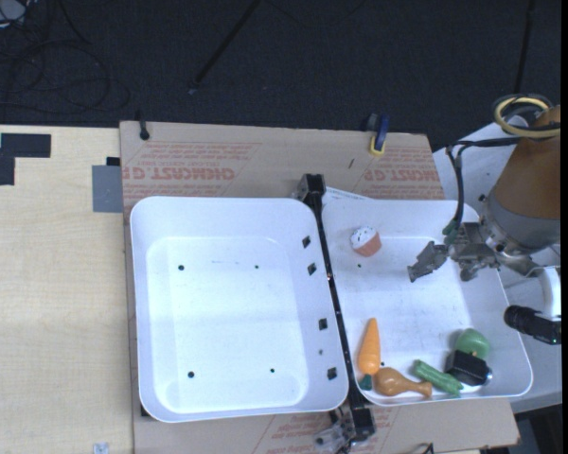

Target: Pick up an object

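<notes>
The right bin (511, 296) holds several small things. A white and orange cup-like piece (364, 240) sits near its far left. An orange carrot (369, 346) lies along the left wall at the front. Beside the carrot are a tan gourd shape (399, 382), a green stick (437, 376), a black block (470, 370) and a green round piece (473, 340). My gripper (447, 265) hangs over the bin's right middle, open, with nothing between its fingers. It is well to the right of the cup-like piece and behind the front cluster.
The left bin (137, 253) lies next to the right one, with a black divider strip (328, 291) between them. Both rest on a cardboard sheet (265, 164). A blue clamp (378, 132) grips the cardboard's far edge.
</notes>
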`<state>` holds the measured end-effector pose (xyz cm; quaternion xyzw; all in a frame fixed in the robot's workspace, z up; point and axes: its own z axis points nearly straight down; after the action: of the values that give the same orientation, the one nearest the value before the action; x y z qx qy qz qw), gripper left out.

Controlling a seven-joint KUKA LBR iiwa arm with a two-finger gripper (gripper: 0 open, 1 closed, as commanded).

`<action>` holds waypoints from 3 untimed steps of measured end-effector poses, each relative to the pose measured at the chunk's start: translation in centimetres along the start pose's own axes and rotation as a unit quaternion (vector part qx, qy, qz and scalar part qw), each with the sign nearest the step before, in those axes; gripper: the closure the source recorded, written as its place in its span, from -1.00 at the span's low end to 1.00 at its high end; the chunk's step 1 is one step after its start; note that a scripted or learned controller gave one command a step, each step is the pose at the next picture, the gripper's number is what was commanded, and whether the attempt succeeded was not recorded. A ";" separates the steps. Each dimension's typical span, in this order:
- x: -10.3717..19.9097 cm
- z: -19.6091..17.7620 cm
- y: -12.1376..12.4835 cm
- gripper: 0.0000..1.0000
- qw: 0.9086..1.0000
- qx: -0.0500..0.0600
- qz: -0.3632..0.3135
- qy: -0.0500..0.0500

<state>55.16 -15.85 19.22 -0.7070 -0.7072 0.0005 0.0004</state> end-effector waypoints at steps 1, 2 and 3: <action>7.3 5.0 9.6 -1.00 1.000 -0.002 -0.004 0.001; 6.7 -6.5 3.0 -1.00 1.000 -0.001 0.002 0.000; 7.1 -13.7 -1.7 -1.00 1.000 -0.002 0.000 0.000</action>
<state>53.46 -8.78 32.94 -0.7070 -0.7072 -0.0009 -0.0006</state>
